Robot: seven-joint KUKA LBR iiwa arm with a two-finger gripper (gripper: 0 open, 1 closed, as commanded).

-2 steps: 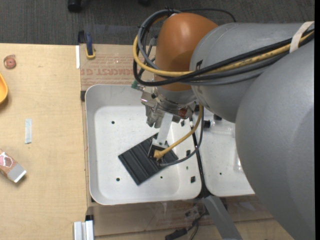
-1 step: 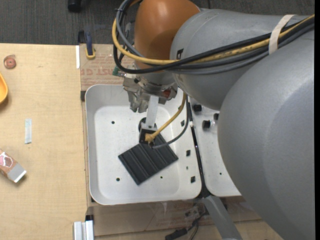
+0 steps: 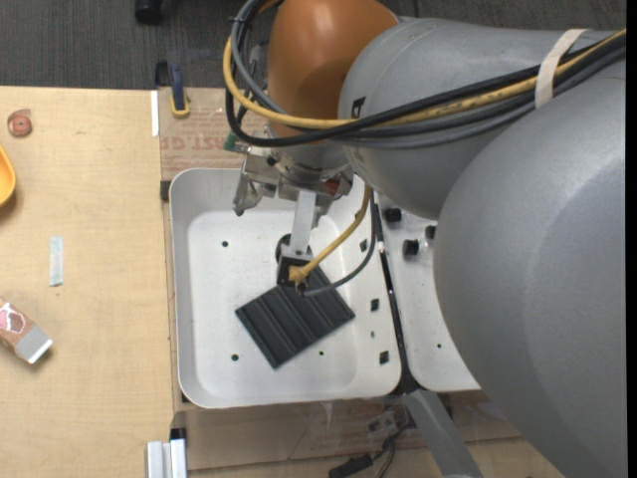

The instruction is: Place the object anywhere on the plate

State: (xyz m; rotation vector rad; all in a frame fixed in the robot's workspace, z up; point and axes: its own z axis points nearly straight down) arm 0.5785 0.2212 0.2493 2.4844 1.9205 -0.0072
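Observation:
A dark grey ribbed rectangular slab (image 3: 295,325) lies flat and skewed in the near middle of the left bin (image 3: 199,297). My gripper (image 3: 267,189) hangs over the far part of that bin, above and behind the slab, under the orange wrist band. I see nothing held in it. The slab's far edge lies just below the robot's cable-fed sensor. The grey arm covers most of the right side of the view.
The right bin (image 3: 428,352) is largely hidden under the arm. On the wooden table to the left lie a pink-and-white wrapped piece (image 3: 22,332), a small grey strip (image 3: 56,262) and an orange thing (image 3: 4,182) at the edge. A blue clamp (image 3: 177,93) stands behind the left bin.

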